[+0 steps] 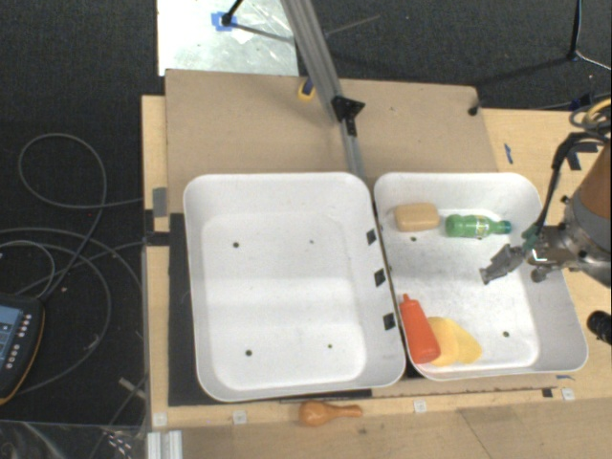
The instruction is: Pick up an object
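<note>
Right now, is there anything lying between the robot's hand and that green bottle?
No. In the camera view, bare white bin floor separates the hand from the green bottle.

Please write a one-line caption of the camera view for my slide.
Two-finger gripper above right white bin, which holds tan block, green bottle, orange-red bottle and yellow object.
</note>
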You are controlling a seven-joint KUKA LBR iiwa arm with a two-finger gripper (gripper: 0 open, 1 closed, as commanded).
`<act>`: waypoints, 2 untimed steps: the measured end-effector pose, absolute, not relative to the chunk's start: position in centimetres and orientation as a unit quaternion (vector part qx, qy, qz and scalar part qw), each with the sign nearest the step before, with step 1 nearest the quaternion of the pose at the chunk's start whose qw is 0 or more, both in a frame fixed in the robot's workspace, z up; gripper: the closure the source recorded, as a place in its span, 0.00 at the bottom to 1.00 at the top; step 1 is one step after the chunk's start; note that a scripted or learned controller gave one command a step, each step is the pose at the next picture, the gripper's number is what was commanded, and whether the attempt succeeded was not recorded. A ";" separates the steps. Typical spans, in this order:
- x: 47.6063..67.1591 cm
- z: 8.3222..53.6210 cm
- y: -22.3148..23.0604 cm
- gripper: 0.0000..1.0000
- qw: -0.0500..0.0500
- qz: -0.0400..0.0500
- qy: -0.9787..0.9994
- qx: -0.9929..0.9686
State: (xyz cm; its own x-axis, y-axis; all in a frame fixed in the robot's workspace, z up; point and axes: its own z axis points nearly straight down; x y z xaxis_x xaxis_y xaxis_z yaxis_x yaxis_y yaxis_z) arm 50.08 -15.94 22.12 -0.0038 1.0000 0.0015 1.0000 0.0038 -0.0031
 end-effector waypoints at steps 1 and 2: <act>50.2 22.3 -15.9 0.00 0.000 -0.001 -0.708 -0.706; 49.4 16.4 -15.9 0.00 0.002 0.001 -0.707 -0.707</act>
State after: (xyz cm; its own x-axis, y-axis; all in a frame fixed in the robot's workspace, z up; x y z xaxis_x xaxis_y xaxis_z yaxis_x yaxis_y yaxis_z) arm 49.38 -15.89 16.37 0.0000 1.0000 0.0021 1.0000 0.0000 -0.0047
